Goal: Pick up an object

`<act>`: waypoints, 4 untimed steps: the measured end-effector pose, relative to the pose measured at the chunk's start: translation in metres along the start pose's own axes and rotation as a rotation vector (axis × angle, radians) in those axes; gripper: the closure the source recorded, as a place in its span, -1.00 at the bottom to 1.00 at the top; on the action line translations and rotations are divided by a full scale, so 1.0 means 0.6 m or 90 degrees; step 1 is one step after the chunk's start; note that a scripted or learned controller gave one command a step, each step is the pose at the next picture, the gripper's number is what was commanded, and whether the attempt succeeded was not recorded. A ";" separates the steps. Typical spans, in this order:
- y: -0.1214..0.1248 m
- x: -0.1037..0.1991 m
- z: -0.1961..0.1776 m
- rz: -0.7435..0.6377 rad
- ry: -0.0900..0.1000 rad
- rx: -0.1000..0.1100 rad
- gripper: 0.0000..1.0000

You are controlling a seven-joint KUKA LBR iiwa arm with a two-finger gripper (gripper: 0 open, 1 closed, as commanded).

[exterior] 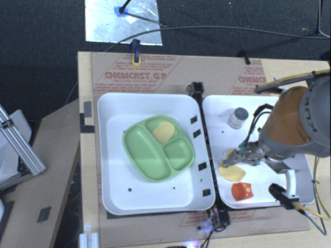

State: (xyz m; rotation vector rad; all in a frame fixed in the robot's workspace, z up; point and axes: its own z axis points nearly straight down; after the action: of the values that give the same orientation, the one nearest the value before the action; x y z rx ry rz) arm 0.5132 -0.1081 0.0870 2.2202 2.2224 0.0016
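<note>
In the right bin [220, 110] lie a flat yellow piece [231, 173], a red piece [242, 190] near the front wall, and a small grey tin [238, 117] standing towards the back. My gripper [237, 156] is low in this bin's left half, just above the yellow piece. A small yellowish bit [229, 153] shows right at its tip; whether it is held I cannot tell. The arm's orange band [289, 119] hides the bin's right part.
The left bin [116, 190] holds a green divided plate [150, 159] with a pale yellow lump [163, 132] in its back compartment. A black divider [202, 138] runs between the bins. Brown cardboard [155, 74] lies under them.
</note>
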 end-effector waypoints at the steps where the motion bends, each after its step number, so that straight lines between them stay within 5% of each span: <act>1: 0.002 -0.001 -0.021 0.000 -0.001 -0.003 1.00; 4: -0.002 -0.021 -0.267 -0.002 -0.001 -0.003 1.00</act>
State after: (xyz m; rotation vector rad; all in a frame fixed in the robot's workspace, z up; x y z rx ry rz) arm 0.5121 -0.1209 0.2472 2.2126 2.2224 0.0052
